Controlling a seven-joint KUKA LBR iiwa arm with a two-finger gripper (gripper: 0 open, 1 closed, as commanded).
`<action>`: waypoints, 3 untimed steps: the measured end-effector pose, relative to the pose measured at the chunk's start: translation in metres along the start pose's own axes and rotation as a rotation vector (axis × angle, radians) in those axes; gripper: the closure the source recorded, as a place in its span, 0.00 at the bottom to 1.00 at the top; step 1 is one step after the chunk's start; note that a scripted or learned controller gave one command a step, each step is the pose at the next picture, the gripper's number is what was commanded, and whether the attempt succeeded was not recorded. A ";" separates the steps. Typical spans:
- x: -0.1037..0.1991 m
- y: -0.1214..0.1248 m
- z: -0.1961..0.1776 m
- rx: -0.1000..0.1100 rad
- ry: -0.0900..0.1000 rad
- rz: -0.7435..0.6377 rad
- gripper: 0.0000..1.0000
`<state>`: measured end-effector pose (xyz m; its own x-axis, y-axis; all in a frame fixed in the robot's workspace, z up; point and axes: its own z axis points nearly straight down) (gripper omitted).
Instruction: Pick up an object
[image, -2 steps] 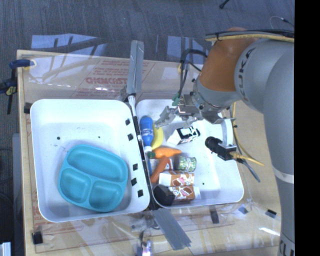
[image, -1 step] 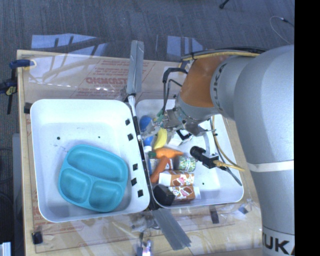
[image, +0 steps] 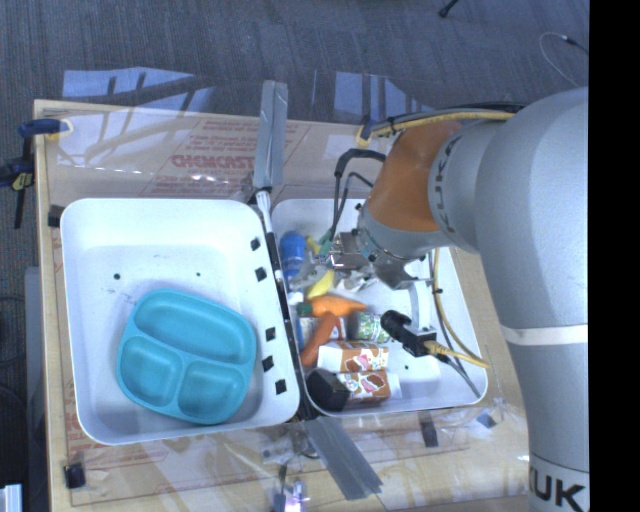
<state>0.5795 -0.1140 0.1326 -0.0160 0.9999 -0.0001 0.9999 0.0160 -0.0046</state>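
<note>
The arm's hand (image: 345, 262) was down in the right bin (image: 455, 385), over the heap of a blue bottle (image: 292, 252), yellow piece (image: 322, 285) and carrot (image: 325, 322); its grip couldn't be told, so closing on one seemed next.

- To my left, a white bin (image: 85, 235) bears a blue tray (image: 186, 355) with three compartments.
- A metal divider (image: 270, 130) runs back between my two bins.
- A blue clamp (image: 40, 128) sits at the bench's far left corner.
</note>
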 end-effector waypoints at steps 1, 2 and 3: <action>-0.009 -0.017 0.040 -0.009 -0.007 -0.015 0.00; -0.008 -0.017 0.030 -0.010 -0.006 -0.022 1.00; -0.007 -0.016 0.030 -0.010 -0.006 -0.022 0.00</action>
<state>0.5631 -0.1217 0.1030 -0.0381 0.9993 -0.0062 0.9993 0.0382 0.0057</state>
